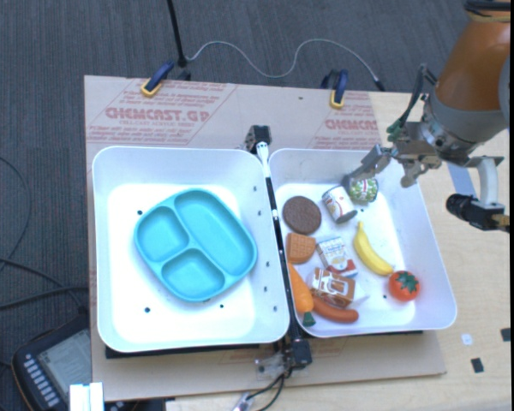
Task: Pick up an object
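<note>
Green-and-white, the small rounded object sits at the back of the right bin, directly under the gripper, just beside a small can. You see a grey finger reaching down to it, but whether the jaws are open or closed on it cannot be told. Judge it a light plastic toy: stiff, smooth, likely to roll or slip, so take it across its widest part with the jaws level. It shows no clear long axis. If you choose another target, the banana lies with its long axis running from upper left to lower right; grip across its middle. The carrot lies along the bin's left wall, awkward for 2 fingers. The blue plate lies in the left bin.
</note>
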